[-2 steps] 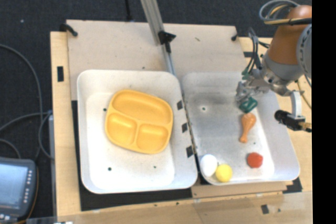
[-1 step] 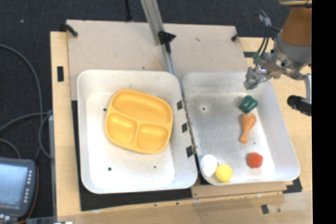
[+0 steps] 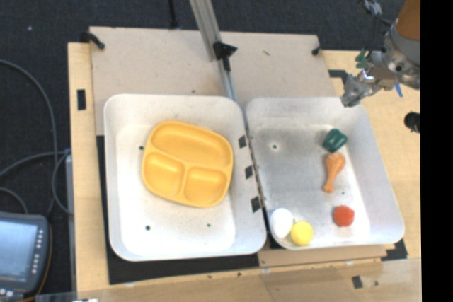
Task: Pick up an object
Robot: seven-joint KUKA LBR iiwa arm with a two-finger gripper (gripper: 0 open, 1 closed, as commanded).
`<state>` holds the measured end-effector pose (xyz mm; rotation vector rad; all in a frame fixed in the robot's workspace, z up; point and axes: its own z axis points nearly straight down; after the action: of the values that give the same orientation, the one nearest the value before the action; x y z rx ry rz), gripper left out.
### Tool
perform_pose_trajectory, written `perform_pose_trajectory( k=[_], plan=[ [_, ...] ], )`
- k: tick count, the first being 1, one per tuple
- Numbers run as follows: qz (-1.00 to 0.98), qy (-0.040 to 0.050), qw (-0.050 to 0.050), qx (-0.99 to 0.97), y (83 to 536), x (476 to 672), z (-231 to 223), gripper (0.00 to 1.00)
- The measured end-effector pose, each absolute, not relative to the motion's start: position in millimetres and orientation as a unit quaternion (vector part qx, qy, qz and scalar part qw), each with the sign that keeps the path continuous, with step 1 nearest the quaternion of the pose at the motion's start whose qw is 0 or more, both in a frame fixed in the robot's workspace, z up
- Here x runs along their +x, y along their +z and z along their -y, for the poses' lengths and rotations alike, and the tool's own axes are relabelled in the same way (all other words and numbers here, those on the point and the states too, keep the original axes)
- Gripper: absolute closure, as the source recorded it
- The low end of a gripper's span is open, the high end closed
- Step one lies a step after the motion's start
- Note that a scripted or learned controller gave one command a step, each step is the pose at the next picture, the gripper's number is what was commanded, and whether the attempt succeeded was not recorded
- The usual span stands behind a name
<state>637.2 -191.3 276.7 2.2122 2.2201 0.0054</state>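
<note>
In the right bin [image 3: 297, 124] lie several small objects: a green block [image 3: 335, 140] near the far right, an orange drumstick-shaped toy [image 3: 333, 171] just below it, a red ball [image 3: 343, 216] near the front right, a yellow ball [image 3: 302, 233] and a white egg-like object [image 3: 282, 222] at the front edge. My gripper [image 3: 352, 95] hangs at the bin's far right corner, above and to the right of the green block, apart from every object. Nothing shows between its fingers.
The left bin [image 3: 127, 223] holds a yellow divided plate [image 3: 187, 163]. A slanted aluminium post [image 3: 205, 10] rises behind the gap between the bins. A brown board [image 3: 283, 60] lies behind both bins. A screen [image 3: 21, 251] sits off the bench at bottom left.
</note>
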Motion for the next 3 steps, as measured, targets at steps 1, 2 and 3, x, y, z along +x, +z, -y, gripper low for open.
perform_pose_trajectory(
  k=[1, 2, 3],
  plan=[
    [-0.709, -0.0002, 0.000, 0.706, 268, 627.6, 151, 1.00],
    [-0.709, -0.0001, 0.000, 0.705, 259, 608.0, 95, 1.00],
    [-0.709, 0.0001, 0.000, 0.705, 248, 601.9, 43, 1.00]
  ],
)
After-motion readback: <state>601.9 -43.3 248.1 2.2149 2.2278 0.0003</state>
